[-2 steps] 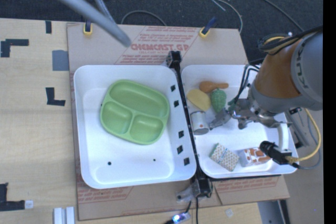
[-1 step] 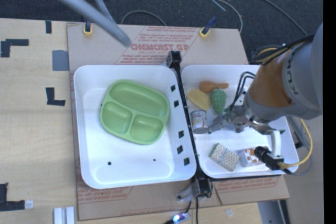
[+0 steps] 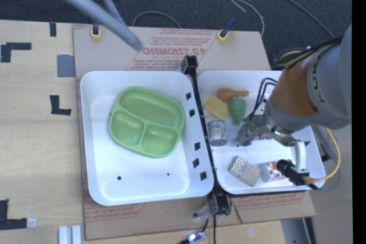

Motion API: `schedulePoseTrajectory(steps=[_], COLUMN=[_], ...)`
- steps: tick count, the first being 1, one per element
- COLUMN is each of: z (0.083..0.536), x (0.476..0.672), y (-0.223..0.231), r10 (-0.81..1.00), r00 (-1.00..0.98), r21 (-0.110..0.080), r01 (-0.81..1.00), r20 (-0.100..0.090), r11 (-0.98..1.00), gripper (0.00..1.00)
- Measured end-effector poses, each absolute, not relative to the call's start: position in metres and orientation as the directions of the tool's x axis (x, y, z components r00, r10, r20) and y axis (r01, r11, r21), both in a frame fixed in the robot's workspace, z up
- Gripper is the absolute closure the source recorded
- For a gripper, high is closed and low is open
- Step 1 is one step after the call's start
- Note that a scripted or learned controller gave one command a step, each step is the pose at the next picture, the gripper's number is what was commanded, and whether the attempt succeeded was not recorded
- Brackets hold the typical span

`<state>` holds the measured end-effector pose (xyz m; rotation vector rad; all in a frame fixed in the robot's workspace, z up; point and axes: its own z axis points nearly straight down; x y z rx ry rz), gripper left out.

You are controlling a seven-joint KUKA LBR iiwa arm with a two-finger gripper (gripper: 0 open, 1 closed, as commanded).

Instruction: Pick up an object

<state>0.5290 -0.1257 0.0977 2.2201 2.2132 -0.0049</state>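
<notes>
Two white bins are sitting side by side on the bench. The left bin point(image 3: 91, 123) is holding a green divided plate point(image 3: 147, 122), the largest thing here; it is looking light and stiff but wide and flat, so I judge it is giving the fingers only its thin rim to take.

The right bin point(image 3: 251, 187) is carrying the smaller things, and the grey arm point(image 3: 311, 88) is reaching into it from the right. The gripper point(image 3: 247, 135) is hanging low near the middle of this bin; whether it is apart or together I cannot tell, because the wrist is covering it.

The patterned packet point(image 3: 244, 171) is lying near of the gripper, a little apart; it seems light and soft. The green toy vegetable point(image 3: 238, 110) is lying just far of the gripper and looks firm and bumpy, good for a grasp across its narrow body. The yellow piece point(image 3: 216, 107) and the orange carrot-like toy point(image 3: 232, 93) are lying beyond it, probably smooth and slippery. The small metal can point(image 3: 217, 133) is lying just left of the gripper, stiff and round, likely to roll.
</notes>
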Motion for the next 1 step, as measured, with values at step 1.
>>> schedulePoseTrajectory(steps=[1], z=[0.1606], x=[0.5303], y=[-0.1233], r10=[1.0], r00=[-0.001], r21=[0.004], r01=[1.0], r20=[-0.001], r11=[0.001], gripper=[1.0])
